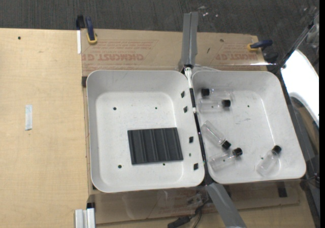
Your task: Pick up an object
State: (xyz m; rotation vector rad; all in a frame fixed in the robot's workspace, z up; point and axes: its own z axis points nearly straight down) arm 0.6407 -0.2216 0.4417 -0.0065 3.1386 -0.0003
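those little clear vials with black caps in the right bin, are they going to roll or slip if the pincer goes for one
Probably yes. Each clear vial lies on its side and looks cylindrical, so a nudge could roll it across the smooth floor of the right bin. The see-through body looks glossy, so it may slip between fingers. They look small and likely light, so even a light touch might shift them.

Two shallow white bins, left bin [101, 120], right bin [284, 120], one dark ribbed rack [155, 145], five clear vials with black caps [216, 135], [226, 157], [268, 160], [216, 104], [209, 91], two clamps [89, 33], [259, 45]
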